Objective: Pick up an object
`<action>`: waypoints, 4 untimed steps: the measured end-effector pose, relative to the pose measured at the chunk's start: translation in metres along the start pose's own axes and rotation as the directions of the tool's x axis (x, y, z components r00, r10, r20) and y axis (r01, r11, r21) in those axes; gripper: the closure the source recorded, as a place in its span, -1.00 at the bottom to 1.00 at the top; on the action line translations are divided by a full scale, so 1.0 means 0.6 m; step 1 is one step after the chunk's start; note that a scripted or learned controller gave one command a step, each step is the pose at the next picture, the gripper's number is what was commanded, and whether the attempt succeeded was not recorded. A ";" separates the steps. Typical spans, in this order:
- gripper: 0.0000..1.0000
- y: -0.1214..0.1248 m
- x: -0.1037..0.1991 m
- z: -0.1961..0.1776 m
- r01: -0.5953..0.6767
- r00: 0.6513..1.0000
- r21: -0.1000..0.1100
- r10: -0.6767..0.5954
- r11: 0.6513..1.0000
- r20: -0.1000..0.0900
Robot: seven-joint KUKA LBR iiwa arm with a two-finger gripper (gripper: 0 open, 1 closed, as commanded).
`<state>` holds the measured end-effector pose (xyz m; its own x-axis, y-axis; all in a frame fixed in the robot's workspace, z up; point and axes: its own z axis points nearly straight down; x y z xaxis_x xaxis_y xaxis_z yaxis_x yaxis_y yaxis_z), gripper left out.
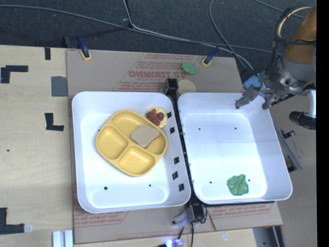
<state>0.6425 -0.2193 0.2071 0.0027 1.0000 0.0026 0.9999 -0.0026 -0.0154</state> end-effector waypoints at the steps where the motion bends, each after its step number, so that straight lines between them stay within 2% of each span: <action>1: -1.00 0.005 0.001 -0.016 0.004 1.000 -0.014 -0.004 1.000 0.004; 2: -1.00 0.015 0.009 0.061 0.005 1.000 -0.010 -0.005 1.000 0.003; 3: -1.00 0.002 0.022 0.153 0.004 1.000 -0.009 -0.004 1.000 0.003; 4: -1.00 0.004 0.023 0.205 0.006 1.000 -0.015 -0.006 1.000 0.006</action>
<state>0.6428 -0.2051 0.0839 -0.0029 1.0000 -0.0030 1.0000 0.0029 -0.0002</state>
